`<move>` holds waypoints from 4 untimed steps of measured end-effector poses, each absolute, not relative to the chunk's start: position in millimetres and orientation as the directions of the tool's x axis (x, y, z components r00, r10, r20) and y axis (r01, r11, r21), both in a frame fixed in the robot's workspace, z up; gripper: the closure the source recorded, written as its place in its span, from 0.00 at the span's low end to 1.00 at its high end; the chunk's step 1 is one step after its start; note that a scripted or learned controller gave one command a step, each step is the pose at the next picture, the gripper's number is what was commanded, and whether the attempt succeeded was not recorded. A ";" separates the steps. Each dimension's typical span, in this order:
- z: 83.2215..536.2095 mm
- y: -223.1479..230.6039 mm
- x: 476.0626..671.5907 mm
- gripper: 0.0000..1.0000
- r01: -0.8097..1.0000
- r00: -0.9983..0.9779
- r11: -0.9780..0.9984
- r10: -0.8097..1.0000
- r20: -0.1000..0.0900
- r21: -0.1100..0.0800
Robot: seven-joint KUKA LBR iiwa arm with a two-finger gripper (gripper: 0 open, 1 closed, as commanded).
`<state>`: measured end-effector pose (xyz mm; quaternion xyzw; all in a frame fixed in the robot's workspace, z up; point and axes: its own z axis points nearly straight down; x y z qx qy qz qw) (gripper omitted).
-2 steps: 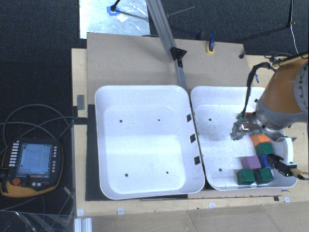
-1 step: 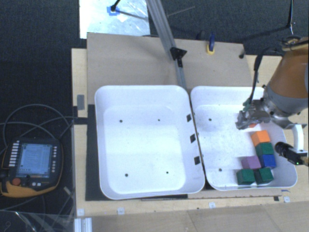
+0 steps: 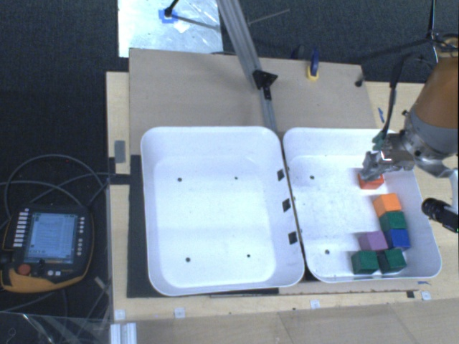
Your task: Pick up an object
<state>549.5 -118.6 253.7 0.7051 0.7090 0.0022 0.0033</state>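
Camera view: my claw (image 3: 372, 169) sits low in the right bin (image 3: 315, 165), directly over a red block (image 3: 371, 183) and touching or nearly touching its top. Can't tell how far the claw is open or whether it grips the block. Just below it: orange block (image 3: 388, 203), then green, blue, purple blocks clustered toward the bin's near corner. Left bin (image 3: 154, 192) well off to my left.

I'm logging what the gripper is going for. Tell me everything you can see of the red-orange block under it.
The red-orange block is small, looks like a matte cube, and lies in the right bin, near its far right side. The gripper sits directly over it and hides its top, so just a low strip shows. It lies apart from the orange block nearer the camera. Whether the gripper touches it cannot be told.
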 end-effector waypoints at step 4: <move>237.5 79.3 518.2 1.00 1.000 -0.009 0.009 1.000 0.002 -0.001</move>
